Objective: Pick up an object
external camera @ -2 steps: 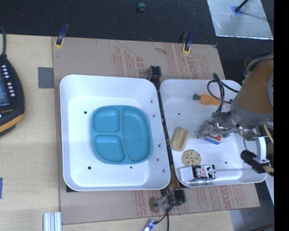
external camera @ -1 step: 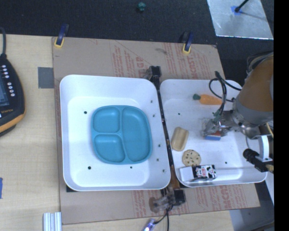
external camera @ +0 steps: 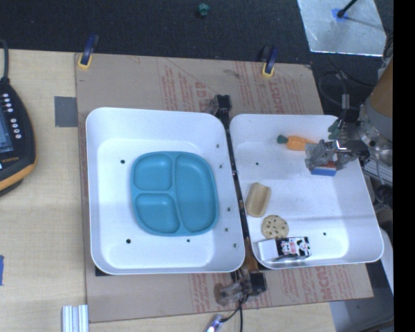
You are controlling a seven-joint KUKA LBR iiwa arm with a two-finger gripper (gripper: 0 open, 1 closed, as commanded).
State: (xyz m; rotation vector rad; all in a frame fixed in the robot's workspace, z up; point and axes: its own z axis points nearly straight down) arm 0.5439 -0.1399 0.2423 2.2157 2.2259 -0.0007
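My gripper (external camera: 323, 158) hangs over the upper right part of the right bin (external camera: 371, 213), reaching in from the right. Directly under its tip lies a small blue block (external camera: 324, 171), partly hidden by the gripper; whether they touch is not clear. An orange toy carrot (external camera: 297, 142) with a green end lies just left of the gripper. Lower in the same bin sit a tan bread-shaped piece (external camera: 257, 199), a round cookie (external camera: 274, 225) and a small black-and-white carton (external camera: 291, 247) against the front wall.
The left bin (external camera: 100, 185) holds a blue divided plate (external camera: 174, 192). A teach pendant (external camera: 3, 140) lies on the bench at the far left. Clamps (external camera: 88, 50) pin the brown board at its back edge.
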